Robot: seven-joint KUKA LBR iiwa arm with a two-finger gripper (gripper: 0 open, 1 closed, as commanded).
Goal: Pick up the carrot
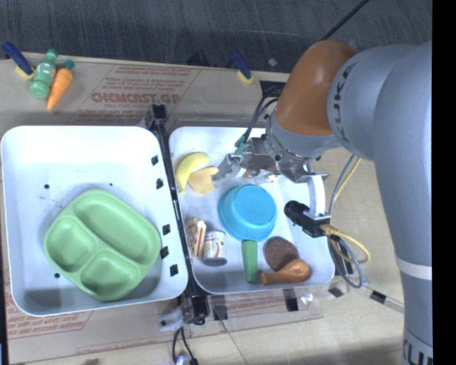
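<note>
Whether my gripper [235,164] is open or closed I cannot tell; it hangs over the right bin [319,280], between the yellow fruit [191,170] and the blue pan [248,210]. My carrot [58,87] lies outside both bins, on the cardboard [137,90] at far left, just beside a green bottle [42,76].

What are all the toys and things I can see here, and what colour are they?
Carrot: one, orange, on the cardboard above the left bin, outside both bins.
Bottle: one, green, touching the carrot's left side.
Divided plate: one, light green, in the left bin.
Banana: one, yellow, upper left of the right bin.
Pan: one, blue with green handle, middle of the right bin.
Can: one, white and red, lower left of the right bin.
Chicken drumstick: one, brown, lower right of the right bin.
Gripper: one, grey, over the right bin by the banana.
</note>
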